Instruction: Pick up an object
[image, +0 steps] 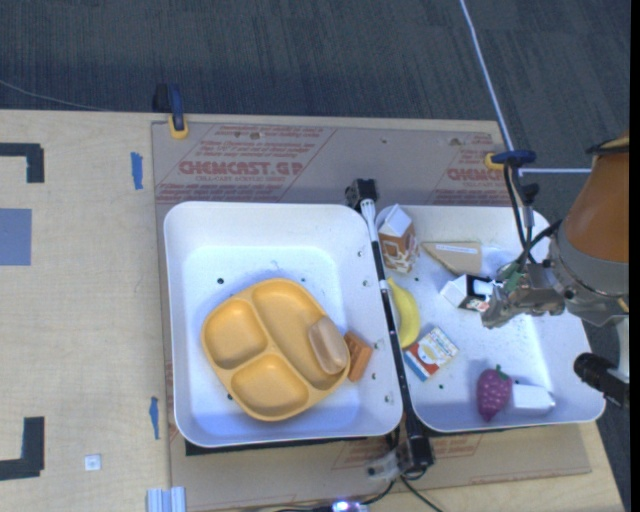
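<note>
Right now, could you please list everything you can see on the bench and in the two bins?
Left bin: one, white, left half of the bench.
Divided plate: one, yellow, three compartments, in the left bin.
Bread roll: one, tan, on the plate's right side.
Small block: one, orange, beside the plate's right edge.
Right bin: one, white, right of the left bin.
Carton: one, white and brown, right bin's top left.
Wedge: one, tan, right bin's top.
Banana: one, yellow, right bin's left wall.
Small box: one, white, red and blue, below the banana.
Grapes: one bunch, purple, right bin's bottom.
Gripper: one, grey, over the right bin.
</note>
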